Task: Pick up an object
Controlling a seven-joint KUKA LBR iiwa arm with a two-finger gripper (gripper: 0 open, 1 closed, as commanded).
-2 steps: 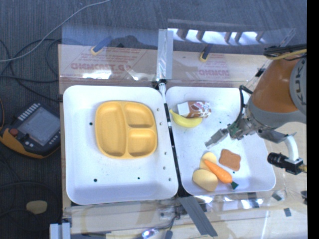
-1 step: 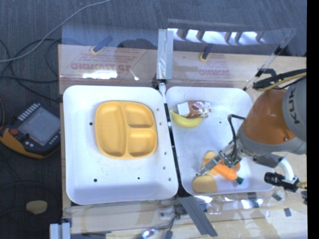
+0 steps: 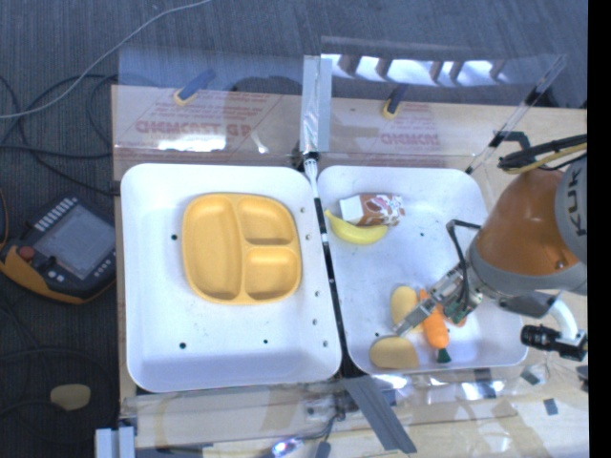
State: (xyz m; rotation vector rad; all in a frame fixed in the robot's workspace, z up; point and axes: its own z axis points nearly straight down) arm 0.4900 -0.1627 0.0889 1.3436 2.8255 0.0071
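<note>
Down low in the right bin, gripper among the toy food; finger state impossible to tell. Carrot touching, just right of the tips, long axis running toward the near wall.

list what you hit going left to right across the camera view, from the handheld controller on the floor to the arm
teach pendant → left bin → yellow divided tray → banana → carrot → arm's orange band
</note>
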